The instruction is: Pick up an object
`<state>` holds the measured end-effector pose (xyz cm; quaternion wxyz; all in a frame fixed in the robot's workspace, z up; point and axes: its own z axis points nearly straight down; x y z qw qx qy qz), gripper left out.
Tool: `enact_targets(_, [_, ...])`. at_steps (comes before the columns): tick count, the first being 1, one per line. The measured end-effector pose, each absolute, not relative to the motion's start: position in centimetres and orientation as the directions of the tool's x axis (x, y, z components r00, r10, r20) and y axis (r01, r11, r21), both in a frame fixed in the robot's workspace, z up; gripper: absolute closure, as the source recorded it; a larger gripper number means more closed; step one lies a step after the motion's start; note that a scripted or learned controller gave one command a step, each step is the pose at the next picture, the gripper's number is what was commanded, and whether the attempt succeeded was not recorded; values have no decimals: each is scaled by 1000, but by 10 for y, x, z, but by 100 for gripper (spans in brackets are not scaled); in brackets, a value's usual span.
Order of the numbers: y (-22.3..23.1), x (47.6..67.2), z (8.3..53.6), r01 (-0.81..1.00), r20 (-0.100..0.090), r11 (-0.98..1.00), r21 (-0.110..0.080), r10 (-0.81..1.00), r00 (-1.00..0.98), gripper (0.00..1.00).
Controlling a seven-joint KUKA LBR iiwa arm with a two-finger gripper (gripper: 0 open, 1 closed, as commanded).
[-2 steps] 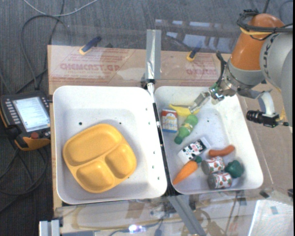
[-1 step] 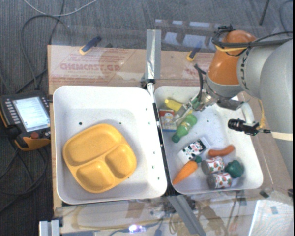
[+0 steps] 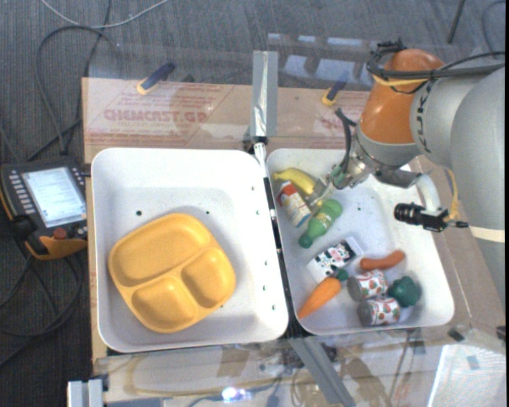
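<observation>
Grey carpet with loose cables surrounds a cardboard-topped bench carrying two white bins side by side. Left bin (image 3: 110,176): one yellow divided tray (image 3: 171,270), lying toward its near left corner. Right bin (image 3: 437,308): a banana (image 3: 293,179) at the far left corner, a small bottle with a red label (image 3: 293,204) just beside it along the left wall, a green bottle (image 3: 321,220) near the centre, a black-and-white carton (image 3: 333,256), a carrot (image 3: 320,295) toward the near edge, a small red sausage (image 3: 382,261), two printed cans (image 3: 371,297) and a green round item (image 3: 405,291) at the near right corner.

Gripper (image 3: 343,176) sits low over the far part of the right bin, just beside the top end of the green bottle and right of the banana. Whether the fingers stand apart or together cannot be told; nothing is seen between them.

Assessment: step in hand is the approach to a grasp; no item is lifted. Likeliest target is the green bottle. Next move calls for centring on its body, clear of the red-label bottle, closing firmly, then raising straight up.
</observation>
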<state>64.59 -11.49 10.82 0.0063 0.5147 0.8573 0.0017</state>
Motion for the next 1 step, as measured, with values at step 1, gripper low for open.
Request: enact_targets(1, [-88, 668, 181, 973, -1, 232, -6, 973, -232, 100])
